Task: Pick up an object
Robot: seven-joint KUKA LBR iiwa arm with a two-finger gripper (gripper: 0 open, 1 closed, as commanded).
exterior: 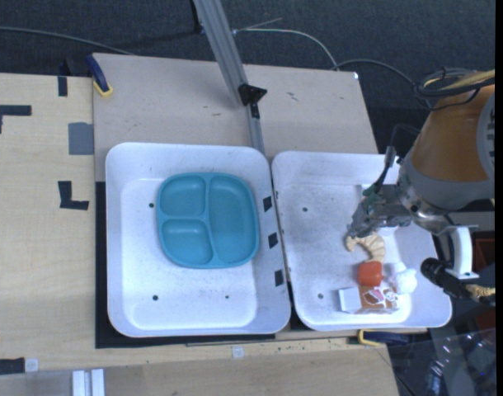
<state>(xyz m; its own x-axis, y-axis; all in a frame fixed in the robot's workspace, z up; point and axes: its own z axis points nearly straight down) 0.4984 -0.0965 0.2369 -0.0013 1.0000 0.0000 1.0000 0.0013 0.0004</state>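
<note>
My gripper (pixel 365 223) hangs low over the right part of the right bin (pixel 317 221), its dark fingers pointing down just above a tan curved piece (pixel 368 244). Below that lie an orange-red object (pixel 369 272), a white round object (pixel 405 280) and a small white-and-brown packet (pixel 360 299), bunched in the bin's front right corner. Nothing shows between the fingers. The grey arm with its orange band (pixel 453 143) comes in from the right.
The left bin (pixel 128 262) holds a blue divided plate (pixel 208 220). A metal rail (pixel 223 40) slants down from the top to the gap between the bins. Cables trail over the dark floor behind the bench.
</note>
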